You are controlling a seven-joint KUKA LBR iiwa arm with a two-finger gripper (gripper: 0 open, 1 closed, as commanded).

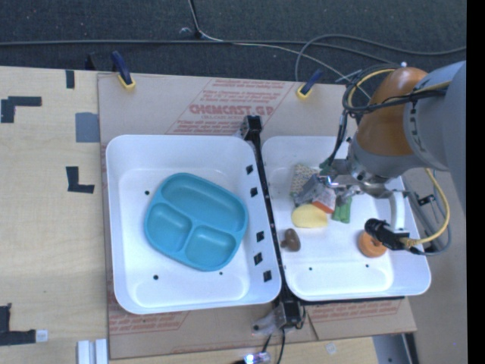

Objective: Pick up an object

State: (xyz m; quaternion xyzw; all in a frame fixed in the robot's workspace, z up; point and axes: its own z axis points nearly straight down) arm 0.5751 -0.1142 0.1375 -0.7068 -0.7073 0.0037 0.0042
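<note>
Grey two-finger gripper point(327, 192) hangs just above the pale yellow rounded object point(310, 217); whether it is clenched I cannot tell; descend squarely, avoiding the green piece point(342, 211) beside it.

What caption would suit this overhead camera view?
Robot arm reaching into the right bin of small objects, beside a blue plate in the left bin.

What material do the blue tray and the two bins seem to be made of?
The blue divided tray looks like moulded plastic: even colour, rounded compartments, a soft sheen. The left bin and right bin look like smooth white plastic, with rounded rims, though the picture leaves this open.
</note>
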